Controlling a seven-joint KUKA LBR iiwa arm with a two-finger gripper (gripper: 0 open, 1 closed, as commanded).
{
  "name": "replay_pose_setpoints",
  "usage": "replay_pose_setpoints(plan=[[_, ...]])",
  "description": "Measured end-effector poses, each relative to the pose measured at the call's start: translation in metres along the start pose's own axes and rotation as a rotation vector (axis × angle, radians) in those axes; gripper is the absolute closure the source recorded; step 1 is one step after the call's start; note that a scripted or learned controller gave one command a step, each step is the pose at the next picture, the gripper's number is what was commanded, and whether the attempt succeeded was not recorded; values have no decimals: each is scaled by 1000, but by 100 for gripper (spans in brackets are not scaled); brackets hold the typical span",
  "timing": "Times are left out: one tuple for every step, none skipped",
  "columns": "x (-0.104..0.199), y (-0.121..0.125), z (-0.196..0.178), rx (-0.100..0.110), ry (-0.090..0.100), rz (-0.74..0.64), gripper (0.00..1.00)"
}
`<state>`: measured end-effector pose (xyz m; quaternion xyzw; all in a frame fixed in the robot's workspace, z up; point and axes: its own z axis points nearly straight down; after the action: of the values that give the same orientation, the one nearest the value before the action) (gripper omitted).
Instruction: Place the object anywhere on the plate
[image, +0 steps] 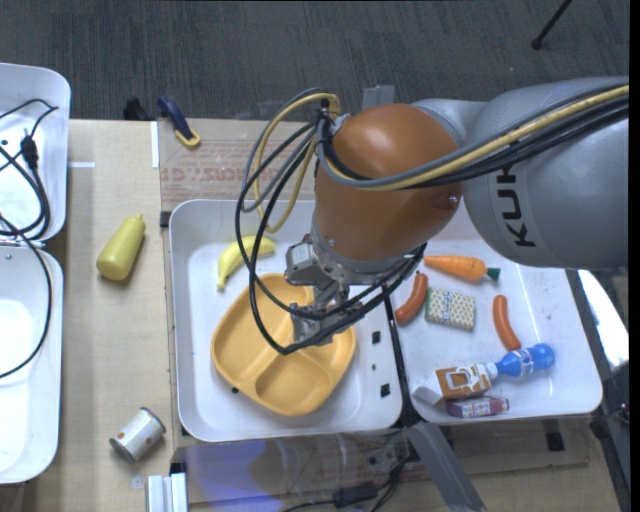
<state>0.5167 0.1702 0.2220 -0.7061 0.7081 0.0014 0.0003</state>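
Here the tool (318, 300) hangs over the yellow divided plate (272, 372) at frame centre; whether it grips anything, I cannot tell. The banana (238, 262) beside looks light, smooth, best pinched mid-curve.

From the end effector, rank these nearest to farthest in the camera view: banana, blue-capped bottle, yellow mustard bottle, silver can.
From the end effector above the yellow divided plate:
1. Yellow banana, upper left, same bin.
2. Blue-capped bottle, right bin.
3. Yellow mustard bottle and silver can, both left on the bench: too close to call.

Grey arm (540, 150) — orange band (385, 185), yellow-black cables (280, 150), black lettering
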Motion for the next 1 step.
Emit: replay_pose_setpoints(plan=[[-35, 27, -31, 3, -1, -62, 100]])
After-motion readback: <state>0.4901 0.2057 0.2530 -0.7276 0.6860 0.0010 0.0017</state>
